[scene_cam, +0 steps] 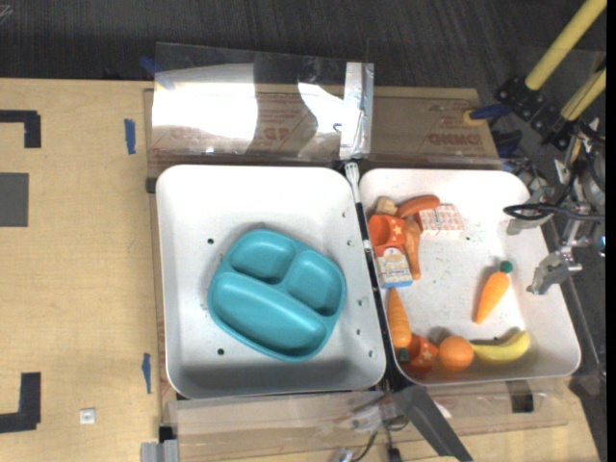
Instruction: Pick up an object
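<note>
Two bins [192, 354] sit together — food crowds the right one beside the teal tray [277, 294]; tool's [549, 275] opening I cannot tell — nothing visibly held.

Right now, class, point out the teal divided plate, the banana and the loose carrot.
teal divided plate [276, 294], camera view, on the ridge between its compartments.
banana [500, 348], camera view, mid-curve of its body.
loose carrot [491, 296], camera view, middle of its orange body.

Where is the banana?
The banana lies in the right bin, near its front right corner, just right of the orange and below the toy carrot.
</note>
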`<state>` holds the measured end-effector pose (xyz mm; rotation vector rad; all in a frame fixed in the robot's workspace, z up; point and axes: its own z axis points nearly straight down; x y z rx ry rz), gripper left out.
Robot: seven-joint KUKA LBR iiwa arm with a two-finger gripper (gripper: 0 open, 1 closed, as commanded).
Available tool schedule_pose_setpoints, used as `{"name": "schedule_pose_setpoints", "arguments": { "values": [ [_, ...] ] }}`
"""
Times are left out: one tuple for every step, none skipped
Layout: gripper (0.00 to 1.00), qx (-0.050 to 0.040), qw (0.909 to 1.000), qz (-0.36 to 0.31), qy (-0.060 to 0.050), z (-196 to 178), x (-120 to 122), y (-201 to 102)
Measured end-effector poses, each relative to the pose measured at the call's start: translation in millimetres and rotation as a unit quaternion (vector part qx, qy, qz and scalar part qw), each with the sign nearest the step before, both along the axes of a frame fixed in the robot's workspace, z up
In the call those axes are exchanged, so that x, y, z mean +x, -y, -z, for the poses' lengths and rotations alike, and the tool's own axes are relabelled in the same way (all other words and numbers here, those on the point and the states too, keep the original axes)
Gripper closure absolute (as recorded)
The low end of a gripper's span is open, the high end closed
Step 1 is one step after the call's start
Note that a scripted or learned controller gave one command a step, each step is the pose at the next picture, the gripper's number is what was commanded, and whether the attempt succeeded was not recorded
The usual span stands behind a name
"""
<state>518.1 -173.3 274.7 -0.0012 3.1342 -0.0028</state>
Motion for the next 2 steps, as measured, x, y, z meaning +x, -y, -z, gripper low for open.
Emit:
{"name": "schedule_pose_setpoints", "arguments": {
  "values": [
    [0.0, 0.0019, 0.9948, -0.102, -0.005, 171.0, -14.7, 25.8],
    [0.0, -0.0024, 0.9897, -0.143, 0.001, 185.3, -14.9, 10.9]
  ]
}}
